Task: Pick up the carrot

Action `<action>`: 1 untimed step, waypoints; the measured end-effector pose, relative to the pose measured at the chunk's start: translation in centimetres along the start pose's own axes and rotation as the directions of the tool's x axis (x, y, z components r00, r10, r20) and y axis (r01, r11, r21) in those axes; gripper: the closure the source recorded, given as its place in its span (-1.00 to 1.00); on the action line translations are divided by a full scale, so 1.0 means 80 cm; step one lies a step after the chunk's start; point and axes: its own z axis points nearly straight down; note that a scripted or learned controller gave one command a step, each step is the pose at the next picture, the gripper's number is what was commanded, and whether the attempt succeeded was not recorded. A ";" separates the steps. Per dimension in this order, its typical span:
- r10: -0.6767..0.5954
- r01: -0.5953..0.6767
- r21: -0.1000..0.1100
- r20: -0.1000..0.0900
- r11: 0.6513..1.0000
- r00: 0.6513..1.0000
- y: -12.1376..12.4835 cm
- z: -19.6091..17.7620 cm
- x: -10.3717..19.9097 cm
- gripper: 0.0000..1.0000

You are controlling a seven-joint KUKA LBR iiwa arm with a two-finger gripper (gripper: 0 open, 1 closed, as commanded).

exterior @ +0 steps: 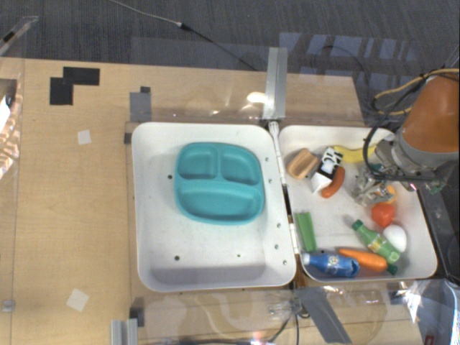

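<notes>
The carrot (pixel 363 258) lies near the front edge of the right bin (pixel 338 225), its long axis running roughly left to right, tilted slightly down toward the right. It sits well apart from the gripper (pixel 371 187), which hangs over the bin's upper right part, just above a red tomato-like piece (pixel 383 213); how far its jaws stand apart cannot be told. Between them lie a green bottle (pixel 376 242) and a white egg (pixel 394 237). A blue bottle (pixel 332 264) touches the carrot's left end; its label is too small to read. A black-and-white carton (pixel 327 167) bears illegible markings.
</notes>
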 end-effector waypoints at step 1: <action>-0.313 0.313 -0.003 0.000 0.950 0.950 0.008 0.001 0.010 -1.00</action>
